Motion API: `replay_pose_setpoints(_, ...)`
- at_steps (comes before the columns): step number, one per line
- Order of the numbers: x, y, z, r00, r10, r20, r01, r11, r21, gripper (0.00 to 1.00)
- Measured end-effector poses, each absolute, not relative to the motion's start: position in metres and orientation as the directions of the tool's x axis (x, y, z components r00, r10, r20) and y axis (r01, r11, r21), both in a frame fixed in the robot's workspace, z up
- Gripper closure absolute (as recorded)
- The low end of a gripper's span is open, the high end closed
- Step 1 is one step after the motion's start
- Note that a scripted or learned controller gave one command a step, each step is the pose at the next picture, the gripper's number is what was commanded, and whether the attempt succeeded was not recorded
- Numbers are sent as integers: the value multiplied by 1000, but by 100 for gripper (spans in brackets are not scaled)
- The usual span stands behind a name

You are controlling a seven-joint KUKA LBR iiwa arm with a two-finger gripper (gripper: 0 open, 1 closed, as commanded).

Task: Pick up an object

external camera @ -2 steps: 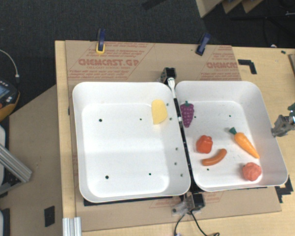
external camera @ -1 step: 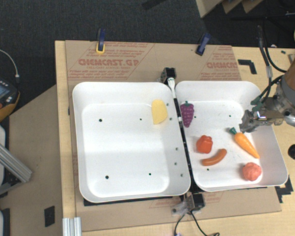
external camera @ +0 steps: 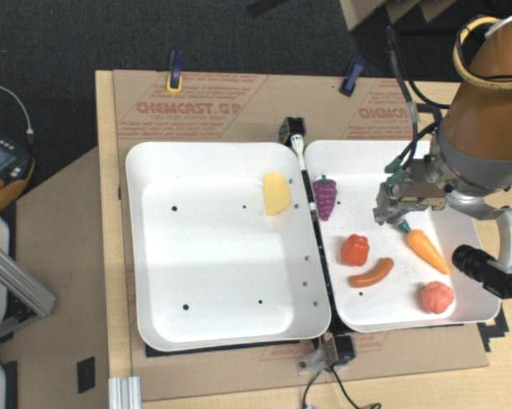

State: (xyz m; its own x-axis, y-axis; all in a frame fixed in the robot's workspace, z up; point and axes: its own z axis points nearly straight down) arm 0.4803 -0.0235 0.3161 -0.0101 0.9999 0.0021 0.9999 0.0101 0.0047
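Note:
My gripper (external camera: 398, 215) hangs over the right bin (external camera: 358, 156), just up and left of the leafy end of an orange carrot (external camera: 428, 250). Nothing shows between its tips. The same bin holds a purple bunch of grapes (external camera: 325, 197) by the left wall, a red pepper (external camera: 354, 250), a reddish-orange sausage (external camera: 371, 273) and a pinkish-red round fruit (external camera: 437, 297) near the front right corner. A pale yellow piece (external camera: 277, 194) lies in the left bin (external camera: 196, 254), close to its right wall.
The two bins meet at a black-clipped divider (external camera: 311, 228). They rest on a cardboard sheet (external camera: 196, 105) held by clamps at the back. A black fitting (external camera: 481, 267) sticks out at the right bin's right rim. Cables hang behind the arm.

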Motion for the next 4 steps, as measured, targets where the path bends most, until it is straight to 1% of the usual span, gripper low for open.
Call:
replay_pose_setpoints(1, 478, -73, 244, 5, 1000, 0, 1000, -5, -9, 100)
replay_pose_setpoints(2, 491, 5, 305, -9, 1000, 2, 1000, 9, 8, 100)
replay_pose_setpoints(3, 478, -66, 257, 8, 1000, -1, 1000, -8, -6, 100)
replay_pose_setpoints(4, 480, -14, 322, -7, 1000, 1, 1000, 7, 8, 100)
